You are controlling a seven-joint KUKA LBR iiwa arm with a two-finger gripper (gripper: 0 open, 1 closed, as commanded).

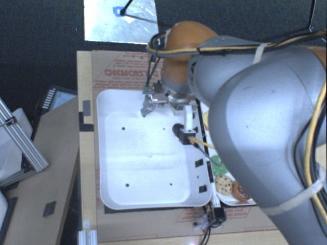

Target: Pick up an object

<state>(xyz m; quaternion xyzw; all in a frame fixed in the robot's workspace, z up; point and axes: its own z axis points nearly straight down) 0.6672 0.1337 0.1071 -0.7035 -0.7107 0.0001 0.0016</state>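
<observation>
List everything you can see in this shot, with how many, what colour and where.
Left bin: one, white, centre of the bench.
Right bin: one, white, mostly hidden under the arm.
Small objects: a few, green, tan and orange-brown, in the right bin's near corner.
Cardboard sheet: one, brown with red print, under the bins.
Shiny sheet: one, silvery, beyond the bench.
Arm: one, grey with an orange band, reaching from the right.
Gripper: one, metal, over the left bin's far edge.
</observation>
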